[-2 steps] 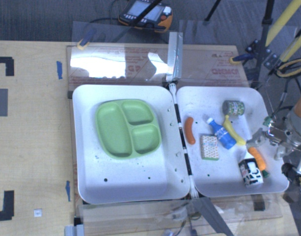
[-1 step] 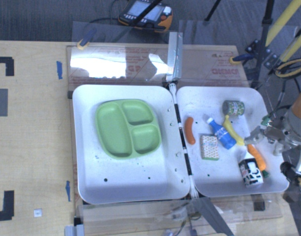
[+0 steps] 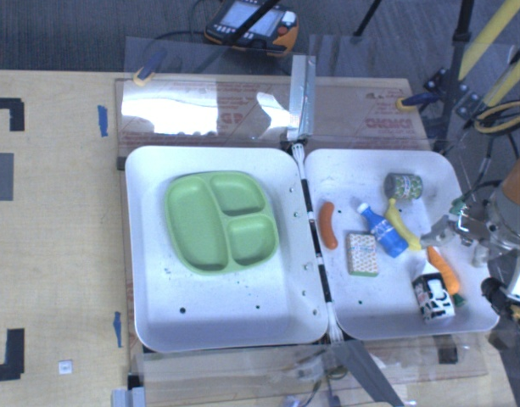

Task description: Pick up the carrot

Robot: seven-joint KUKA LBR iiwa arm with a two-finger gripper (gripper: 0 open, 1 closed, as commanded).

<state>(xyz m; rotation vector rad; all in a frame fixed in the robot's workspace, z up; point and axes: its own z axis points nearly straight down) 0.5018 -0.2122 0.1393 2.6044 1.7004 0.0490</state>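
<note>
The carrot [image 3: 444, 267] is orange with a green end and lies at a slant near the right bin's [image 3: 361, 308] right side. It touches a black-and-white carton [image 3: 433, 298] just below it. My gripper [image 3: 463, 228] hangs at the bin's right rim, just above and to the right of the carrot's upper end. Nothing shows between its fingers.
The right bin also holds a green can [image 3: 404, 185], a yellow banana [image 3: 398, 220], a blue bottle [image 3: 383, 230], a speckled sponge [image 3: 362, 253] and an orange sausage [image 3: 328, 225]. A green divided plate [image 3: 221, 220] lies in the left bin [image 3: 158, 312].
</note>
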